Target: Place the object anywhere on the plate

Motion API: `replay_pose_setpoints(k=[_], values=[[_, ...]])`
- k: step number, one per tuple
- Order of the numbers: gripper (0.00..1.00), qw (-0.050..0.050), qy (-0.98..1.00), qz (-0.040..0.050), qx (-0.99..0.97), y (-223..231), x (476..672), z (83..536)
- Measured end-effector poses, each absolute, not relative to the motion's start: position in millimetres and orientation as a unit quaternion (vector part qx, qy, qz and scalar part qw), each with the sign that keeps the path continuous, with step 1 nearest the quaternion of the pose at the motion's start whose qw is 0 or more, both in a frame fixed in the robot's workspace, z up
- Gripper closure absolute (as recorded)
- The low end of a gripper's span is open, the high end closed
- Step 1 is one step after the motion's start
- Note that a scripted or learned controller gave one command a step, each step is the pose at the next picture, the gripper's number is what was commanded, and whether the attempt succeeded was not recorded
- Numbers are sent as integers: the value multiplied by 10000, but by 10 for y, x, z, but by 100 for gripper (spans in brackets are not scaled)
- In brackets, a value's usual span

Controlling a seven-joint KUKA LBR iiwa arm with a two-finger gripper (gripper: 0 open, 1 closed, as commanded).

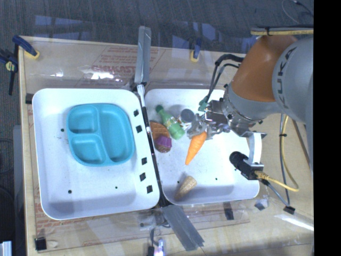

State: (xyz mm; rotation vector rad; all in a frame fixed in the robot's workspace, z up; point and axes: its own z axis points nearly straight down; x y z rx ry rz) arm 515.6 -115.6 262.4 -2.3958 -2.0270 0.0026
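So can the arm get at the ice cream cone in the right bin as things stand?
Probably yes. The ice cream cone lies alone near the right bin's front wall, with bare floor around it. The tool sits by the carrot, farther back.

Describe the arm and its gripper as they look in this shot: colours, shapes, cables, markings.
The arm is a thick, rounded grey body with a broad orange band above the wrist and dark lettering along its grey shell. Black cables loop from the band down to the wrist. The gripper is a small metal-and-black assembly with a green spot on top. A yellow cable runs beside a black cylindrical part lower right.
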Motion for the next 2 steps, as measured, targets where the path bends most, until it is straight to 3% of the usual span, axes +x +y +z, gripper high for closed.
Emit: replay_pose_setpoints(k=[2], values=[[100,20,-6601,19,-7512,586,5979,1904]])
